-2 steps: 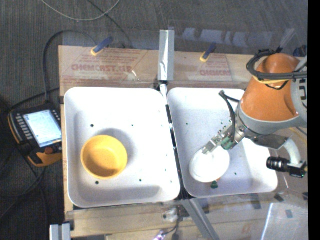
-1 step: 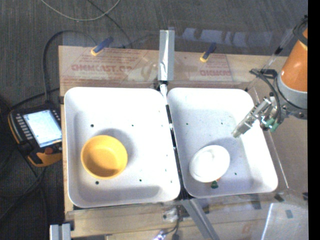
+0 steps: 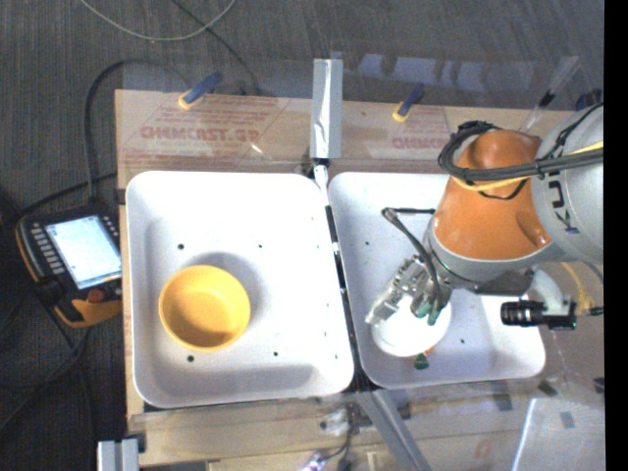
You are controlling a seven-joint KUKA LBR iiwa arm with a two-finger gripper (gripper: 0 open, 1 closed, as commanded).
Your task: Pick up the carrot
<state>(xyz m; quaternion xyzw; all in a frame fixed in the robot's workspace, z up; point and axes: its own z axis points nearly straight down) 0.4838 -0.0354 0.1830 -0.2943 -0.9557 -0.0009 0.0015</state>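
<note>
My gripper (image 3: 407,302) hangs low in the right bin (image 3: 378,209), near its front left corner. It is directly above a round white object (image 3: 412,337) that lies on the bin floor and is partly covered by it. The grey arm with its orange band (image 3: 491,199) leans in from the right and hides much of that bin's middle and right side. A small dark green bit (image 3: 422,362) shows just below the white object.
A yellow bowl (image 3: 204,306) sits in the left bin (image 3: 142,214), toward its front left. A narrow ridge (image 3: 337,263) separates the two bins. A teach pendant (image 3: 77,255) lies off the bench at the left.
</note>
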